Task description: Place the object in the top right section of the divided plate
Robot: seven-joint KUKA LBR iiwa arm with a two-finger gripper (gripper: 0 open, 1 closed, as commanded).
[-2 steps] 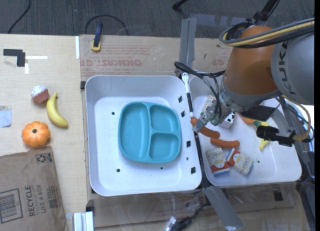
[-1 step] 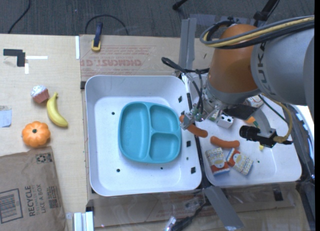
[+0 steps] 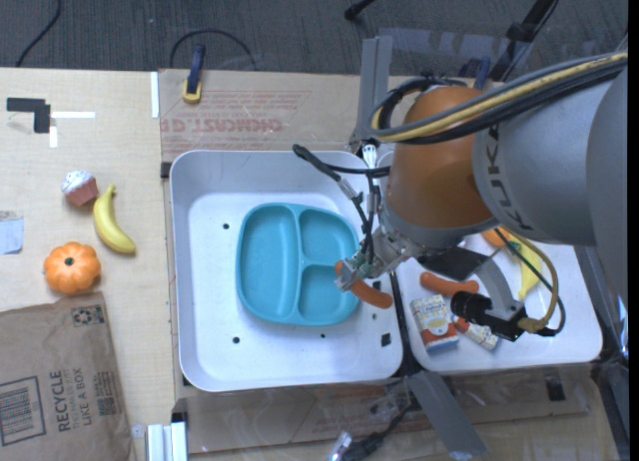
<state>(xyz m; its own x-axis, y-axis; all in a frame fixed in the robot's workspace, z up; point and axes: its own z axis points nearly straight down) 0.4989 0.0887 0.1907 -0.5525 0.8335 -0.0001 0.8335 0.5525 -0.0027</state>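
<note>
A light blue divided plate (image 3: pixel 290 264) lies in the left white bin (image 3: pixel 200 279), with three sections. My gripper (image 3: pixel 357 271) hangs over the plate's right rim, beside the lower right section. It is shut on a small orange-red elongated object (image 3: pixel 371 294), which sticks out from the fingertips toward the bin's right wall. The arm's orange band and grey body cover the plate's far right edge and much of the right bin.
The right bin (image 3: pixel 569 339) holds an orange stick-like piece (image 3: pixel 439 281), a small printed carton (image 3: pixel 434 321) and a yellow item (image 3: pixel 529 261). On the bench to the left lie a cupcake (image 3: pixel 78 188), a banana (image 3: pixel 112 222), a small pumpkin (image 3: pixel 72 267) and a paper bag (image 3: pixel 50 379).
</note>
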